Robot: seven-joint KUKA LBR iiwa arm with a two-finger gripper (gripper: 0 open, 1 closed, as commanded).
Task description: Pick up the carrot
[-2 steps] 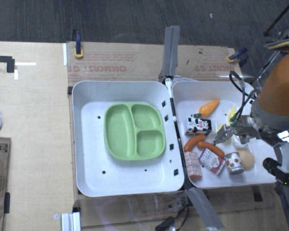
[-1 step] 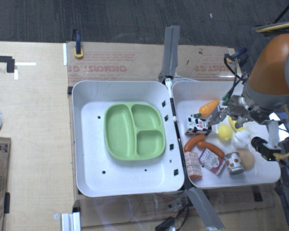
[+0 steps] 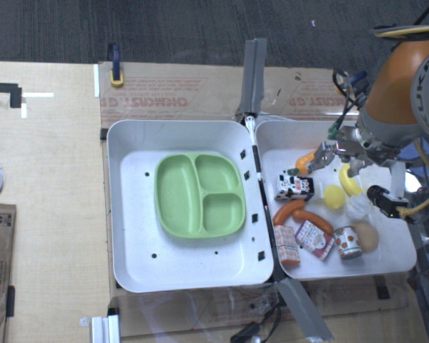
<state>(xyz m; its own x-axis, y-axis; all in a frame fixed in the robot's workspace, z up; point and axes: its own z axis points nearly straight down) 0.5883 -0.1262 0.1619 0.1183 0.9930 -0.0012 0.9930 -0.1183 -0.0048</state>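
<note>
Room is tight on your side: the right bin [image 3: 386, 266] is crowded, and the pincer [image 3: 337, 157] hangs over its upper half, near the far rim. Left of the pincer, across the divider [image 3: 256, 164] between the bins, the left bin [image 3: 129, 213] holds a green plate [image 3: 199, 194] with three compartments; bare white floor rings the plate on all sides.

Carrot [image 3: 305, 161] lies just left of the pincer, orange, partly covered by the left finger, close to the bin's far wall. You can't tell from this angle whether the finger touches it.

Below-left of the pincer sits a black-and-white toy [image 3: 294, 186]. Straight below is a lemon [image 3: 333, 197], with a banana [image 3: 349, 180] just right of it, under the right finger. Further below, two sausages [image 3: 300, 214] lie near the divider, then two small packets [image 3: 300, 243], a can [image 3: 349, 242] and a potato [image 3: 366, 236] near the front rim. These touch or nearly touch; little floor shows between them.

Arm [image 3: 404, 77] comes in from the right, orange band above the wrist, wrist tilted down toward the bin. Pincer is spread apart, two fingers splayed, nothing visible between them.
</note>
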